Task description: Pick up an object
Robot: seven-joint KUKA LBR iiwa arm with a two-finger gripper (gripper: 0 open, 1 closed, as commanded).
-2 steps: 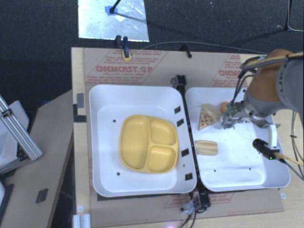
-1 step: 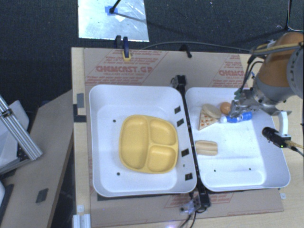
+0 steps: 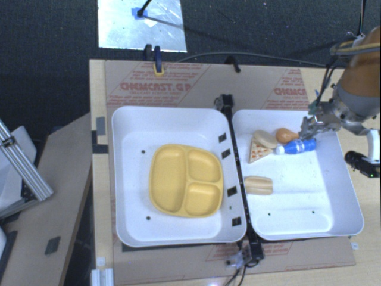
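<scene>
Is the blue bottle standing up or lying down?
Lying down. The blue bottle rests on its side on the right bin's floor, white cap pointing left toward the orange.

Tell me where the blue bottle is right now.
The blue bottle lies on its side in the right bin, toward its far end, just right of the pizza slice and directly below the claw.

Two shallow white bins: left bin [image 3: 128, 159] and right bin [image 3: 333, 201]. One yellow divided plate [image 3: 186, 180], with three compartments, in the left bin. Four items in the right bin: one pizza slice [image 3: 260, 149], one orange piece [image 3: 286, 135], one blue bottle [image 3: 296, 147], one bread roll [image 3: 258, 185].
</scene>
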